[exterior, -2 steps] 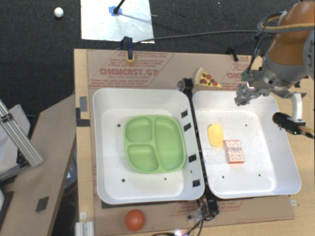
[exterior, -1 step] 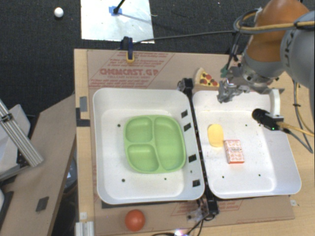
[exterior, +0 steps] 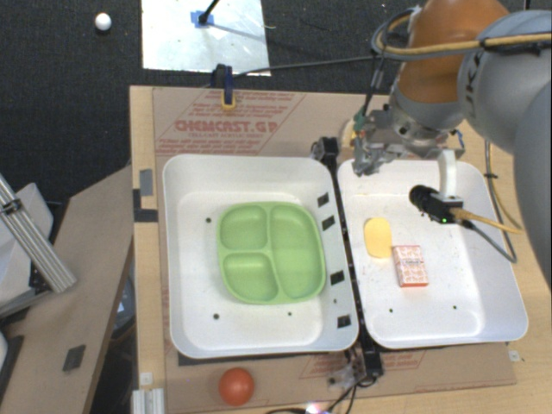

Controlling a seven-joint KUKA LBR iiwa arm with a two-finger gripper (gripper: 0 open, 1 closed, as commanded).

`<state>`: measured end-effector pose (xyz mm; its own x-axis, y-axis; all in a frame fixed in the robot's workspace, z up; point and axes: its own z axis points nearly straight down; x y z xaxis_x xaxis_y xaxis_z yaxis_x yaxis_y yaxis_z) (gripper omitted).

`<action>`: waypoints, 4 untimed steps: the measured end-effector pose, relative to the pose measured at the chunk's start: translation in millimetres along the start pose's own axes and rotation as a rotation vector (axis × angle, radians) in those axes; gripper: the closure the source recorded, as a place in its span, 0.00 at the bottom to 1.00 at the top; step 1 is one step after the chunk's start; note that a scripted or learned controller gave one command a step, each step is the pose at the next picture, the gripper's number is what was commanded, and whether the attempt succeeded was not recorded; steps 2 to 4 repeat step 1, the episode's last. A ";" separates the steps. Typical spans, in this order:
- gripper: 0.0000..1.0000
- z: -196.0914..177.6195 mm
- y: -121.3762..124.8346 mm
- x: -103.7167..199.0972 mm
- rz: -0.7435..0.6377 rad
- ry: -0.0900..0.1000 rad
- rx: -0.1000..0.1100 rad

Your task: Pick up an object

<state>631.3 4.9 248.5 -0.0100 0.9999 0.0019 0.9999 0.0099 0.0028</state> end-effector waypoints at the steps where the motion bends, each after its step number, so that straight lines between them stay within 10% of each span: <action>1: 1.00 17.0 9.6 55.4 0.000 0.000 0.001; 4: 1.00 17.0 9.6 55.4 0.000 0.000 0.001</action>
